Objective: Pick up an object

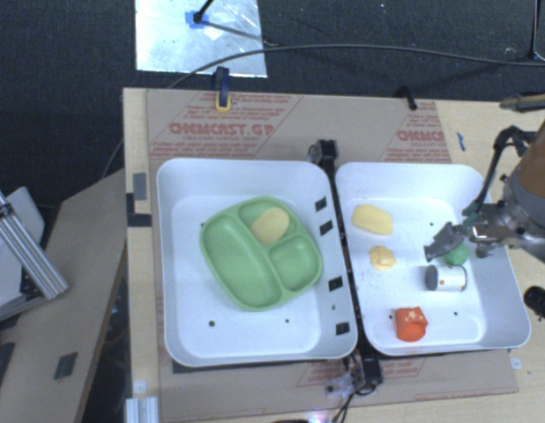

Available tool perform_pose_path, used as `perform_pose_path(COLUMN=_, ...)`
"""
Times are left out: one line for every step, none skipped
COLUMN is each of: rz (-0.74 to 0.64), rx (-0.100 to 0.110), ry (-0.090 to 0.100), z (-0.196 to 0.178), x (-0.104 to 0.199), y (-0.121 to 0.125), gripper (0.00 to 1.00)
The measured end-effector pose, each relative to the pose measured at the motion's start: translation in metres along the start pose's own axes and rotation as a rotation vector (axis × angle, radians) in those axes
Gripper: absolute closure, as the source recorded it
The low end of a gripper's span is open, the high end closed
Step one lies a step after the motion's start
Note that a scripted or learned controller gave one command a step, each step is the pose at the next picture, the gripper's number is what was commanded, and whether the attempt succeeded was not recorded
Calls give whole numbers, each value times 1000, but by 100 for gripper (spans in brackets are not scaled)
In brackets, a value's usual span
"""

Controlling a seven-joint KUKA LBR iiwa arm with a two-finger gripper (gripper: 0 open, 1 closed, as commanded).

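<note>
Left bin (180, 263): white, shallow, left of centre; it holds a green divided plate (255, 267) with a pale yellow piece (271, 226) in the plate's upper compartment.
Right bin (502, 320): white, right of centre, touching the left bin along a black seam.
Objects in right bin: a large yellow piece (372, 219) at upper left, a small yellow piece (383, 257) below it, a white cylinder (447, 278) on its side at mid-right, an orange-red object (411, 322) near the bottom.
Green object (457, 255): small, just above the cylinder, at the gripper's tip.
Gripper (449, 243): reaches in from the right edge, low over the right bin; cannot tell whether its claw is wide, narrow or gripping the green object.
</note>
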State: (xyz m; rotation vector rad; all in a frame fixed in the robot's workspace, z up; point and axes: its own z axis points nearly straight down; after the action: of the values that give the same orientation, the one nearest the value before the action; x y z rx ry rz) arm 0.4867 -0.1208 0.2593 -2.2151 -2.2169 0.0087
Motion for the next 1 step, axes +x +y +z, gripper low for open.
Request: perform_pose_path(rz=-3, rx=-12, ry=-2, z=-5, x=0, y=2, gripper=0)
